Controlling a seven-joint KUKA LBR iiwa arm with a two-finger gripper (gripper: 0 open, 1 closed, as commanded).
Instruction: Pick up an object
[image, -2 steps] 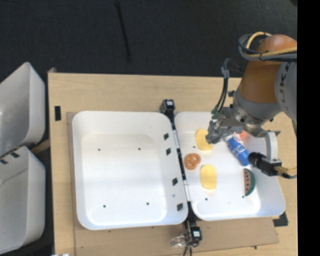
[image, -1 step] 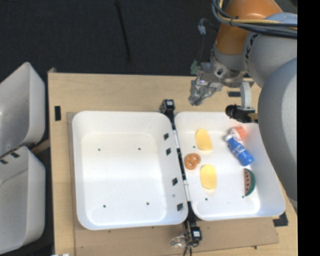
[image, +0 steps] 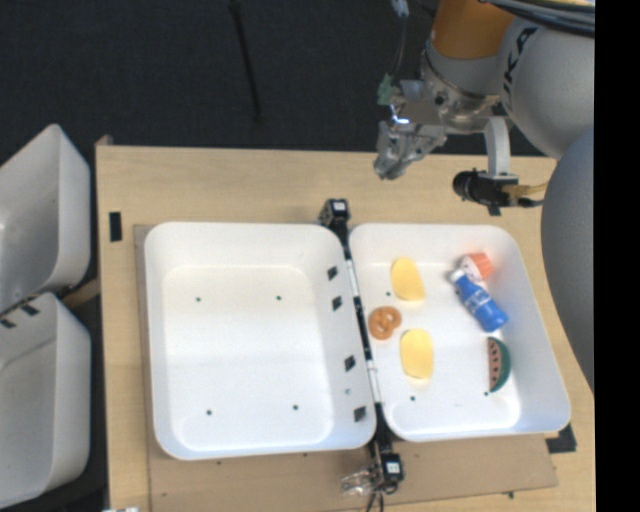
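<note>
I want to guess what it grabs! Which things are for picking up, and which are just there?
For the job: two yellow pieces, brown ring, blue tube, watermelon slice, tool.
Just there: left bin, right bin, bench.

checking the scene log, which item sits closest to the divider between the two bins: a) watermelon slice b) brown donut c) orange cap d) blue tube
b, the brown donut lies right beside the central divider in the right bin, while the blue tube and watermelon slice lie toward its far side.
</note>
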